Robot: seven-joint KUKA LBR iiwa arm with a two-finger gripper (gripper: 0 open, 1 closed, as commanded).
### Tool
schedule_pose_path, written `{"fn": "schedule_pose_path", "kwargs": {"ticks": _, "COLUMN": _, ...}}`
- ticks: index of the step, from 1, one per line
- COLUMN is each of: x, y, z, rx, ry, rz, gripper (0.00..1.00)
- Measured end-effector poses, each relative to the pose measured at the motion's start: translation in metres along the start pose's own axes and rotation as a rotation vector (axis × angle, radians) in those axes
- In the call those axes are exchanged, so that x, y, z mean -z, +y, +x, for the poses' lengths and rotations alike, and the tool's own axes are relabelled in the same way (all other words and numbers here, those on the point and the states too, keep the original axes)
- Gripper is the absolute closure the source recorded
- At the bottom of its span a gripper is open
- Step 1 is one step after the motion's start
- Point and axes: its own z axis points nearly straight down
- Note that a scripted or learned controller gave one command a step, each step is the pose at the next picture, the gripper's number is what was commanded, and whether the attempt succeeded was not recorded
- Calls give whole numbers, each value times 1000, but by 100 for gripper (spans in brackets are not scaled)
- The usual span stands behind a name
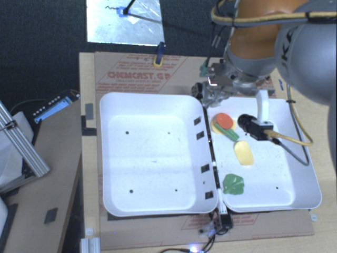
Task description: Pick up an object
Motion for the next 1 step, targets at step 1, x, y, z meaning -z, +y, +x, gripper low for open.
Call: {"fn": "schedule_pose_path", "kwargs": {"ticks": 1, "x": -61, "y": 7, "z": 122, "rx": 5, "ry": 2, "rz": 2, "gripper": 100}}
